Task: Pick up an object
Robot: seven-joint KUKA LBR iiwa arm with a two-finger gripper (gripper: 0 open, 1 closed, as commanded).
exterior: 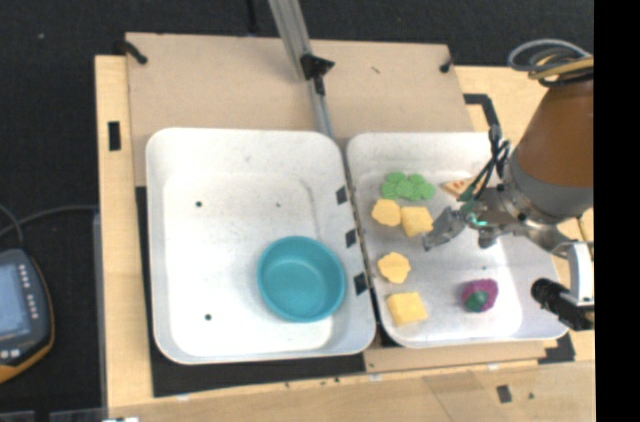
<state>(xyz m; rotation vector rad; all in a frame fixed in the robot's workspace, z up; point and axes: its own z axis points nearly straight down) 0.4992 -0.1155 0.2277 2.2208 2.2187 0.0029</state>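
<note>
The right bin [440,150] holds several yellow blocks: one [387,213] beside another [416,221], a third [394,267] lower down and a fourth [406,309] near the front wall. A green leafy piece [408,186] lies behind them. A purple and green object [480,295] rests at the front right. An orange-and-white piece [457,186] peeks out beside the arm. My gripper [447,229] hangs over the bin's middle, just right of the yellow block pair, with nothing visible between its fingers.
A blue bowl [300,277] sits in the left bin [200,170] near its front right. A metal pole [285,10] slants up from the bins' shared back edge. A handheld controller [20,305] lies at the far left.
</note>
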